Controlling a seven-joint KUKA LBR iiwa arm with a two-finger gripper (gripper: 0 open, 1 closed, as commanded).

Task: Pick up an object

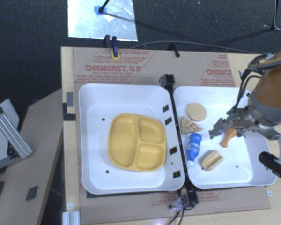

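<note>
Carrot (228, 137): lay in the right bin (243, 177), directly under the gripper (223, 129), likely the chosen pick.
Gripper: spread narrowly, straddling the carrot's top; no hold evident.
Neighbours: bottle (194, 147), bun (211, 160), cookie (196, 111) lay apart, leaving room.
Left bin (91, 125): held a yellow tray (136, 141).

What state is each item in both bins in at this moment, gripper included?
Yellow divided plate: flat in left bin, compartments bare.
Round cracker: flat in right bin.
Triangular wedge: flat, beside the divider.
Blue bottle: on its side.
Hot dog bun: lying loose.
Orange carrot-like piece: lying tilted beneath the gripper.
Gripper: low over the right bin.
</note>
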